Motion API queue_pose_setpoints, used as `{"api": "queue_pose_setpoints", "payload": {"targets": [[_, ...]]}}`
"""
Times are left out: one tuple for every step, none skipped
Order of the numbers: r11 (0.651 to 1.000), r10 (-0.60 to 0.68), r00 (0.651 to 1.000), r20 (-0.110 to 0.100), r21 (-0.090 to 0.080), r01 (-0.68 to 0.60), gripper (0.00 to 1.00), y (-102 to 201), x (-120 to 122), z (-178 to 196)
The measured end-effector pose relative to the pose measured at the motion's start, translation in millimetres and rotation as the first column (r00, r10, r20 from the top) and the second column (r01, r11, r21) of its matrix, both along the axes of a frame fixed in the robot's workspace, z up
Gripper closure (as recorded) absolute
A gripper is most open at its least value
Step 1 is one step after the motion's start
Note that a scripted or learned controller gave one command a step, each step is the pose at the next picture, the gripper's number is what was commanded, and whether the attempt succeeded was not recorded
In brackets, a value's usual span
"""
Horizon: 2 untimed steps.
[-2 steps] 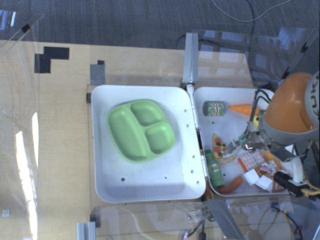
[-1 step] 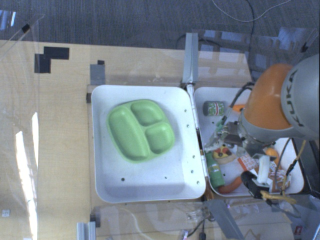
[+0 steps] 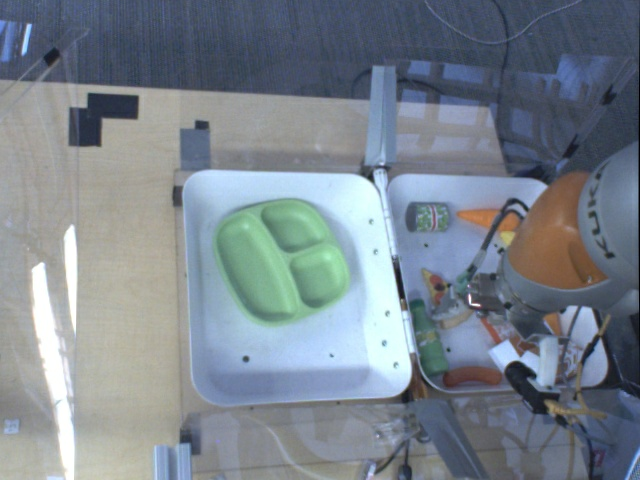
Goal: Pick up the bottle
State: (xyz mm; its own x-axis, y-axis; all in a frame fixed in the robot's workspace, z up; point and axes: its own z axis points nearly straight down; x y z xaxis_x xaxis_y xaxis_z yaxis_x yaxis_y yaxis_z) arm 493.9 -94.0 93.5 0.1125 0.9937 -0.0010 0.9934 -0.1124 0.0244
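Gripper (image 3: 462, 298) over right bin (image 3: 455, 190), green bottle (image 3: 428, 338) inside

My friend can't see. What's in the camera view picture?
A grey and orange robot arm reaches over the right white bin, which holds a green bottle, a can, a carrot and a sausage. The left bin holds a green divided plate.

Only partial dark letters — "KU" — read on the arm's grey housing (image 3: 622, 203); nothing else legible.
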Motion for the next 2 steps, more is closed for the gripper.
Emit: {"api": "queue_pose_setpoints", "payload": {"targets": [[1.0, 0.021, 1.0, 0.0, -0.004, -0.021, 0.0, 5.7, -0.7, -0.7], [0.905, -0.425, 0.905, -0.01, 0.011, 0.425, 0.0, 11.2, -2.0, -4.3]]}}
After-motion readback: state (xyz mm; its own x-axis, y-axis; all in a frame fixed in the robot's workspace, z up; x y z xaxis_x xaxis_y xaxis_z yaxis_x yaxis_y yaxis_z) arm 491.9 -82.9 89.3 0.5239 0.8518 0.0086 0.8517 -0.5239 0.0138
